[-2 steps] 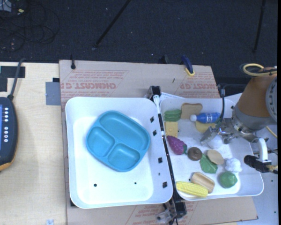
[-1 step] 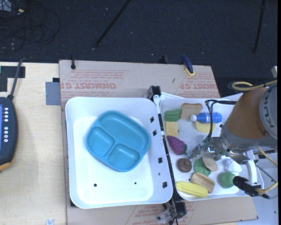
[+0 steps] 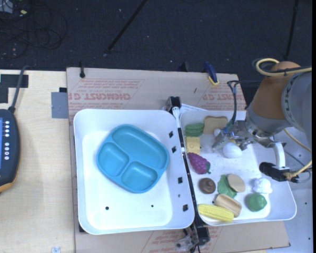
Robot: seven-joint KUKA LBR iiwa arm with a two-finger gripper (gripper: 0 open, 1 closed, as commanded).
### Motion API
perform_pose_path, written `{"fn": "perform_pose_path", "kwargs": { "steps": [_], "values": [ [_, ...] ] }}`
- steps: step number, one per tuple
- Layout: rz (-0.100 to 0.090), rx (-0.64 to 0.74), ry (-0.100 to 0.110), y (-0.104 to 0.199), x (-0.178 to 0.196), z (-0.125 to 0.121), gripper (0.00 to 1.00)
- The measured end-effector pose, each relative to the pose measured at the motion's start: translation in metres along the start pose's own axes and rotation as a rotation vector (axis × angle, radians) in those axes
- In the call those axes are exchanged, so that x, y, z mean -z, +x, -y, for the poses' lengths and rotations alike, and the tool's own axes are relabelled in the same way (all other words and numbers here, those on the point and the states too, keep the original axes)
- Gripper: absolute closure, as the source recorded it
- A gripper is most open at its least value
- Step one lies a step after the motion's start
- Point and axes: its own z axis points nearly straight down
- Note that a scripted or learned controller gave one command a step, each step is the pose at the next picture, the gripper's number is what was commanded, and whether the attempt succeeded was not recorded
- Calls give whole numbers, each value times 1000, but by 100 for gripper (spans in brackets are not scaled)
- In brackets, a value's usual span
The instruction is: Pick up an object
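The right bin (image 3: pixel 284 211) holds several toy foods. A white egg-shaped piece (image 3: pixel 232 151) lies near the bin's middle. My gripper (image 3: pixel 227 137) hangs low just above its upper edge, reaching in from the right under the grey and orange arm (image 3: pixel 276 101). Near it are a tan bread slice (image 3: pixel 216 123), a green pickle (image 3: pixel 194 129) and a yellow block (image 3: pixel 192 144). Nothing shows as lifted off the bin floor.
A purple bunch (image 3: pixel 198 163), brown round piece (image 3: pixel 207 185), tan-and-green piece (image 3: pixel 230 184), hot dog (image 3: pixel 227 203), corn cob (image 3: pixel 216 213), green ball (image 3: pixel 256 202) and small white lump (image 3: pixel 262 185) fill the bin's front. The left bin (image 3: pixel 89 204) holds a blue divided plate (image 3: pixel 132 158). A pendant (image 3: pixel 0 146) lies far left.
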Motion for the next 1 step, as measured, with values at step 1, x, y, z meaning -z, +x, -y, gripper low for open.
{"fn": "perform_pose_path", "kwargs": {
  "steps": [1],
  "values": [
    [-2, 3, 7, 60, -18, -33, 0]
  ]
}}
